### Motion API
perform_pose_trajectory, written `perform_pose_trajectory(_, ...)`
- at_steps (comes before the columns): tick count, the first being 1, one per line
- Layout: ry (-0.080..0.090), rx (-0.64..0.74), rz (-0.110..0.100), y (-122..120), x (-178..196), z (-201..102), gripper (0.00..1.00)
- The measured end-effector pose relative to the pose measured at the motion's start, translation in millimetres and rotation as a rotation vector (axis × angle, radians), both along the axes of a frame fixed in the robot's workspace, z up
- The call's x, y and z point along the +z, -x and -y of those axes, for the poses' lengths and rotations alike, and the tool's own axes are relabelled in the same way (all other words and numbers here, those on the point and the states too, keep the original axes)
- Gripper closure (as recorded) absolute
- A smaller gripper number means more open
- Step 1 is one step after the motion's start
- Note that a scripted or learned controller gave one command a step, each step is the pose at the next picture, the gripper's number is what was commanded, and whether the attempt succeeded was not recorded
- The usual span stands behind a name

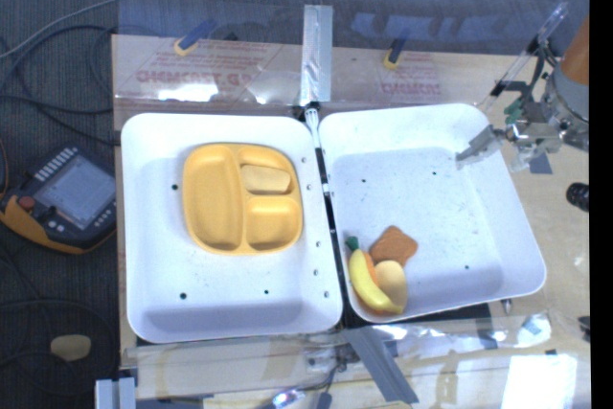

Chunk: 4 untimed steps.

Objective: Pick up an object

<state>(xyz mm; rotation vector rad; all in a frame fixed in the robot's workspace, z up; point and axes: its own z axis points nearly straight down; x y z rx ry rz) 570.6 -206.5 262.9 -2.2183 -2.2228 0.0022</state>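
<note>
In the right bin (479, 206) a yellow banana (364, 283), a pale rounded piece (390, 279) and an orange-brown flat piece (394, 246) lie bunched in the near left corner, with a small green bit (351, 244) beside them. My gripper (506, 145) hangs over the bin's far right corner, well away from that bunch and above the floor. Nothing is seen in its grasp. A yellow divided plate (222, 206) lies in the left bin (153, 283), with a tan slab (265, 178) in its upper right compartment.
A metal strip (317, 53) stands behind the seam between the bins. A teach pendant (59, 196) and cables lie on the floor to the left. The bench's edge and brackets (383, 369) run along the front.
</note>
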Motion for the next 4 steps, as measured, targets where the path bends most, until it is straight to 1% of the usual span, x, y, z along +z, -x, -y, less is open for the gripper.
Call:
perform_pose_trajectory(1,0.0,0.031,-0.001,-9.9,-132.9,-68.3,0.0)
perform_pose_trajectory(2,0.012,0.104,0.044,26.6,-161.8,-107.0,0.0)
perform_pose_trajectory(3,0.018,0.246,0.06,63.7,-160.4,-108.4,0.0)
perform_pose_trajectory(4,0.011,0.249,0.057,63.3,-150.4,-111.3,1.0)
